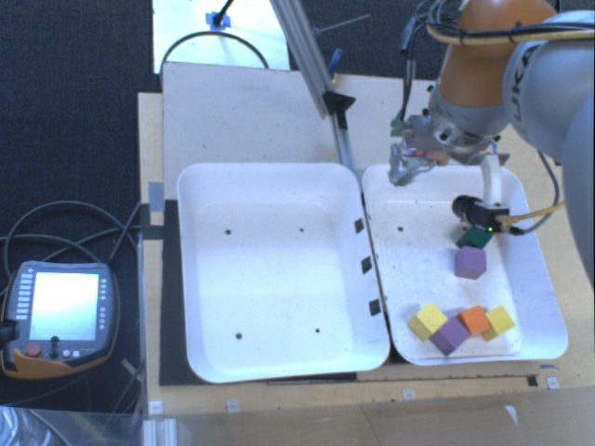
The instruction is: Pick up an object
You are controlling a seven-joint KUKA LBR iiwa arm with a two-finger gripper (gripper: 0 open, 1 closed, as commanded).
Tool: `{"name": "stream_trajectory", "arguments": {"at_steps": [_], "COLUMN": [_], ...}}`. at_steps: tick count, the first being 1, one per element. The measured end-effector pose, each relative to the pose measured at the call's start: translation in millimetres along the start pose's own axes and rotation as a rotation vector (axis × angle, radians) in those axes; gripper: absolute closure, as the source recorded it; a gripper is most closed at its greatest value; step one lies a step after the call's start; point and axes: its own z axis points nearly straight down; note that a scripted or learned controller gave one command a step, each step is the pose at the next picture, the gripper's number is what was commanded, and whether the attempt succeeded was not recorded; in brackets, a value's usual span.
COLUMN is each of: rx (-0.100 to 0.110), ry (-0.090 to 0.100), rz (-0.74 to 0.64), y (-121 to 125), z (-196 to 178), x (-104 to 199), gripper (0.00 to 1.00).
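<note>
Gripper (405,169): over the far left corner of the right bin (535,277); whether it is apart or together cannot be told.

Blocks, all nearward and rightward of it:
- green block (476,238) and purple block (470,262), mid-right, closest;
- near edge, well apart from it: yellow block (429,321), second purple block (450,334), orange block (475,320), small yellow block (499,321).

The bench (251,110) is a pale board, and two shallow white bins sit directly on it — the left bin (200,249) and, touching its right wall, the right bin (535,277). Behind the left bin the board lies bare. A dark strip — perhaps a mat (171,286) — shows along that bin's left and front edges.
</note>
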Motion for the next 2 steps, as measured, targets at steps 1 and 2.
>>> {"name": "stream_trajectory", "arguments": {"at_steps": [1,2], "rx": [-0.002,-0.001], "ry": [0.001,0.0], "rz": [-0.001,-0.001], "y": [-13.2,-29.6], "z": [-9.0,-14.3], "x": [50.7,98.4], "gripper": [1.0,1.0]}}
